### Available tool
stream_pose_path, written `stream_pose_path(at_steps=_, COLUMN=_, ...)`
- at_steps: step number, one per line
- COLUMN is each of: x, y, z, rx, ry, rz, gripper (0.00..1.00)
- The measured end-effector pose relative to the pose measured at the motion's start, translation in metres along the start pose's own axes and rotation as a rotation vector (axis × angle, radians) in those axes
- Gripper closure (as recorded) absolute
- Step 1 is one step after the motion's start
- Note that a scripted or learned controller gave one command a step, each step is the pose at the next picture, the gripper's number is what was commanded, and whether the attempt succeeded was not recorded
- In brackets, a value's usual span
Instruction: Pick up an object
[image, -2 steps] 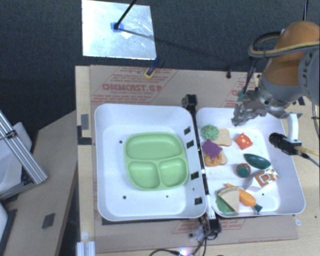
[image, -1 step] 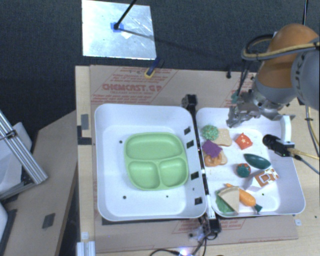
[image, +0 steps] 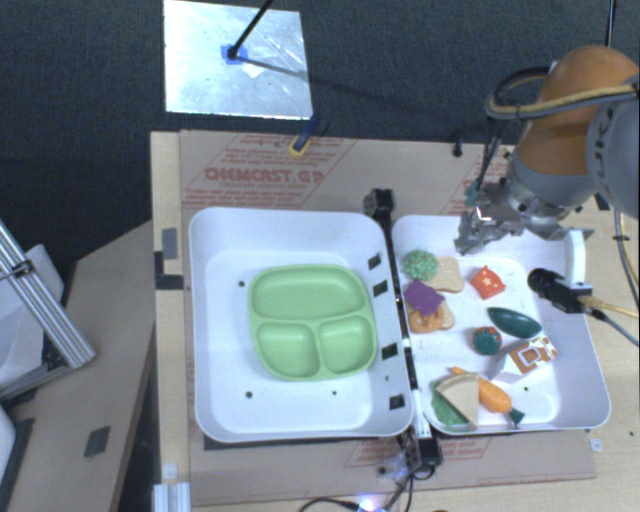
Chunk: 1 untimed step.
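My gripper (image: 474, 240) hangs over the far edge of the right bin (image: 590, 395); I cannot tell its state from this view. Candidate objects lie in that bin: green broccoli piece (image: 420, 265), red block (image: 487, 282), purple piece (image: 424, 298), carrot (image: 494, 397). The left bin (image: 215, 300) holds a green divided tray (image: 312, 320).

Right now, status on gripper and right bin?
Gripper over right bin's far edge, nothing between fingers. Red piece and green ball nearest. Green tray alone in left bin.
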<state>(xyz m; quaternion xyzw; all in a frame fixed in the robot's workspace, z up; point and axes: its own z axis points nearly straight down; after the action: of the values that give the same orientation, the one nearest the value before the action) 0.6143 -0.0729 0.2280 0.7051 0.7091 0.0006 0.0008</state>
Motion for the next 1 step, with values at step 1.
stream_pose_path(at_steps=1, x=-0.0059, y=0.0069, z=0.005, rx=0.0, ry=-0.001, rz=0.004, gripper=1.0)
